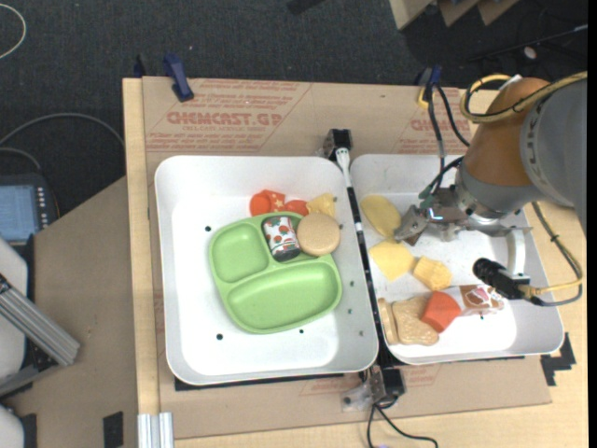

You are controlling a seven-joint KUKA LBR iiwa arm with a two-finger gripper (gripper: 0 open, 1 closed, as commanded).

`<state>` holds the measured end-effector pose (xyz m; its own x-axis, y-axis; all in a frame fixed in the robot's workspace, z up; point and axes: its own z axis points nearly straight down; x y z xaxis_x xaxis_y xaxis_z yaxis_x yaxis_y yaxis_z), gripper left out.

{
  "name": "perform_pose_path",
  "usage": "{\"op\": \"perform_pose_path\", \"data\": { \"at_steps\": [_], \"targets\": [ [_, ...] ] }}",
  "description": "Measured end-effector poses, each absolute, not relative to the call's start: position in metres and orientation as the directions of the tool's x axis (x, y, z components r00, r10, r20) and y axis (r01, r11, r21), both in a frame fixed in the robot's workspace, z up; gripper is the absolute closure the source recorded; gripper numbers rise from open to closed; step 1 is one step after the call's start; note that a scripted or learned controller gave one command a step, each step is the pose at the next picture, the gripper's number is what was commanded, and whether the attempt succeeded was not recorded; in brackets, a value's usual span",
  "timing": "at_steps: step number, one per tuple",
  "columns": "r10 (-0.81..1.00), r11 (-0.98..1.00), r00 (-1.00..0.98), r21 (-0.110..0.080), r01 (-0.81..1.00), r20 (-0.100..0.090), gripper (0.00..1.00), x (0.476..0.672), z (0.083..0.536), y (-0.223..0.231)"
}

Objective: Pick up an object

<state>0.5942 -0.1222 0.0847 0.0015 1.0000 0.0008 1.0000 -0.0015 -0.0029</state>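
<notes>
My gripper (415,224) hangs low over the right bin (536,339), at its upper middle. It sits just right of a pale yellow oval fruit (380,214) and above a yellow wedge (392,260). Nothing shows in its grasp. Lower in that bin lie a small yellow chunk (432,273), a red block (440,311), tan crackers (408,322) and a small printed packet (481,297).
The left bin (187,343) holds a green divided plate (270,297). On the plate's far edge are a small tomato-label can (279,236) and a tan round bun (319,235), with red tomato pieces (268,202) and a yellow bit (324,203) behind. The grey and orange arm (508,157) covers the right bin's upper right.
</notes>
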Motion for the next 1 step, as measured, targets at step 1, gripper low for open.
{"op": "perform_pose_path", "data": {
  "at_steps": [1],
  "targets": [
    [1.0, -0.001, 0.001, -0.003, 1.0, 0.001, 0.0, 0.589, 0.0847, -0.1189]
  ]
}}
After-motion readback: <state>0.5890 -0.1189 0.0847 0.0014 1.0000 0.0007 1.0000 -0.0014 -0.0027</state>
